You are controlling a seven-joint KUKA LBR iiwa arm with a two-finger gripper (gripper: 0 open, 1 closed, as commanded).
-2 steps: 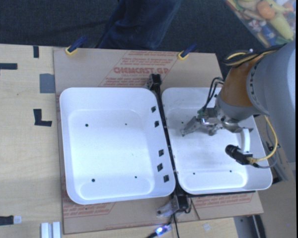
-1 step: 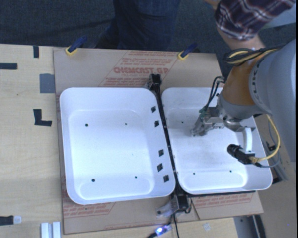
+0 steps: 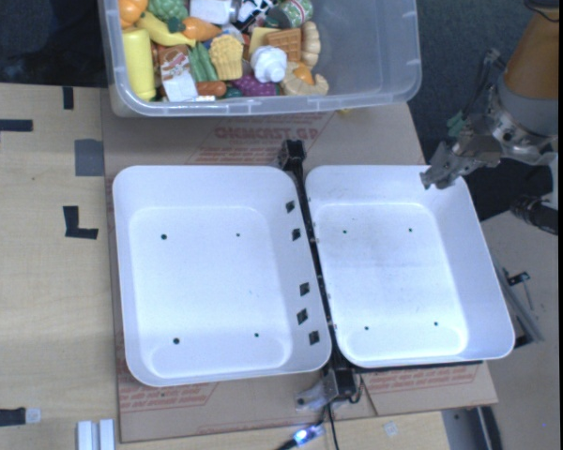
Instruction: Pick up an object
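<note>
My claw (image 3: pixel 438 177) sat at the right bin's (image 3: pixel 488 279) 1 o'clock corner, over the rim — couldn't tell if it was parted or closed. Nothing seen in it. Pickable stuff — toy food pile (image 3: pixel 216 36) — was in the clear tub (image 3: pixel 385 54) at 12 o'clock, well apart from me

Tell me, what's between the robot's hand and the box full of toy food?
In the camera view, nothing stands between the hand and the toy food except the box's clear wall and bare brown cardboard.
</note>
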